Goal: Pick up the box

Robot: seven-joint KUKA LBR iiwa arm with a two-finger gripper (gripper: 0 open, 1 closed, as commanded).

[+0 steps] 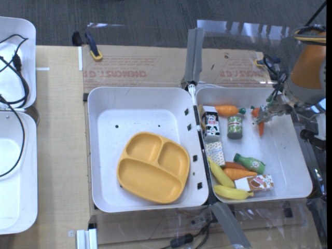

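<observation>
Box (257, 183) is seen at the near edge of the right bin (290, 154), wedged against a banana (232, 192) and a carrot (237, 173), green bottle (250, 163) just behind. A clean grasp is likely blocked; neighbours could be dragged or clipped instead. Pincer (262, 116) is placed well apart at the far side, over a small orange piece (261, 126); its opening cannot be told. A wrong-item pick is the risk.
</observation>
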